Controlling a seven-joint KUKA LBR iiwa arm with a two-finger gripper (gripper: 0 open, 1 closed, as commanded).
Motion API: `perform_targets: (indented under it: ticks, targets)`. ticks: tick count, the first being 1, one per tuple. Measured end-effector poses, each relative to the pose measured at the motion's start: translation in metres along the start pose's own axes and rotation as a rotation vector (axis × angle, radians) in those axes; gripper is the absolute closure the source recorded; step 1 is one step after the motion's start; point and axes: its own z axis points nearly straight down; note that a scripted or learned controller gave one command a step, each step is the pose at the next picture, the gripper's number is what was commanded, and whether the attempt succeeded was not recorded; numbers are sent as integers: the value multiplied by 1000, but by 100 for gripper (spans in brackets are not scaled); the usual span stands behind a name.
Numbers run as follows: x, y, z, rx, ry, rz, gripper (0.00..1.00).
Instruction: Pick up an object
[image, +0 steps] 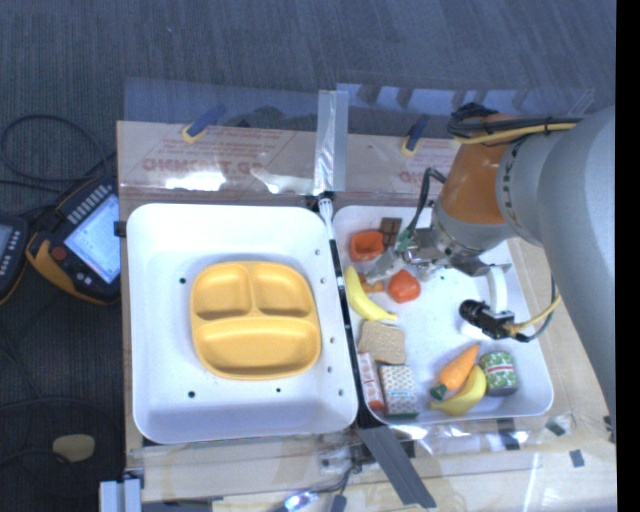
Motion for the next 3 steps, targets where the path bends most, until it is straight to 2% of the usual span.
perform_targets:
  ticks: [1, 2, 3]
  targets:
    - [3, 2, -11, -3, 8, -2, 100]
    - [3, 1, -10, 0, 8, -1, 0]
    - [9, -46, 2, 3, 2, -333, 0]
